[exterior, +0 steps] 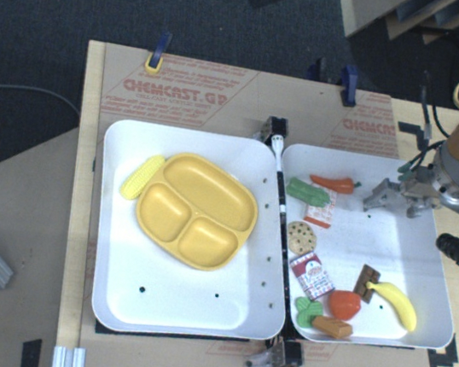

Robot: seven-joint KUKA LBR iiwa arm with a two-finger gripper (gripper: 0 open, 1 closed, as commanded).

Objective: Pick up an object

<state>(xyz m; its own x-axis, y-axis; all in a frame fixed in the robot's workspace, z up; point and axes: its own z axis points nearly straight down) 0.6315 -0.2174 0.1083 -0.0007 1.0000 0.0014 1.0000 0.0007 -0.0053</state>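
Hand [387, 197] open, empty, over right bin [445, 295], chili pepper [333, 183] just beside it

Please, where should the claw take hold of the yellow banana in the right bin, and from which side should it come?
Probably best at the middle of the banana, coming from above, fingers across its narrow width. It lies flat and diagonal, with bare floor along its right side; the brown piece crowds its upper-left tip.
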